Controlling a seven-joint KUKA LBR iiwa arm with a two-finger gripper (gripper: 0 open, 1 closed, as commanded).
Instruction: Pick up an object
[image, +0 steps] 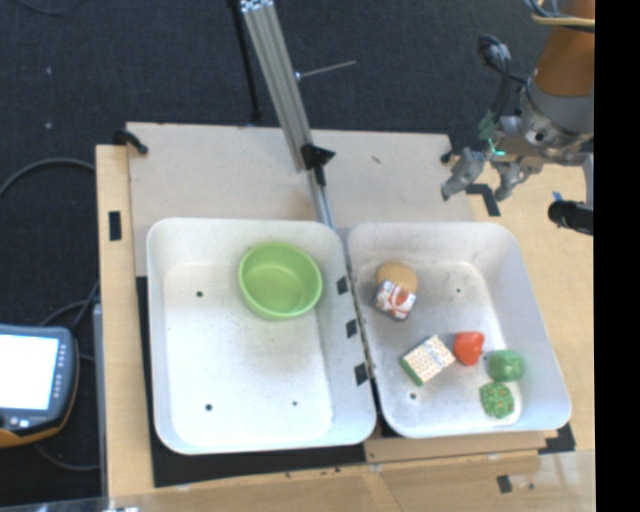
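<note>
The gripper (483, 183) hangs above the bench's far right area, just beyond the far rim of the right bin (520, 262); its two fingers stand spread apart with nothing between them. The arm (562, 70), grey with an orange band, enters from the upper right and angles down toward the left. The bench (215, 165) is a pale wooden board set on dark carpet, with a slanted aluminium post (285, 85) rising from its far middle and a screen device (33, 385) off its left edge. The right bin holds all candidate objects: a tan and red-white can-like item (395, 290) at its left centre, a small printed box (427, 359) nearer the camera, a red piece (468, 347) just right of the box, a green piece (505, 365) right of that, and a textured green piece (497, 399) nearest the near rim. The left bin (180, 350) holds a green bowl (280, 280) at its far right.
</note>
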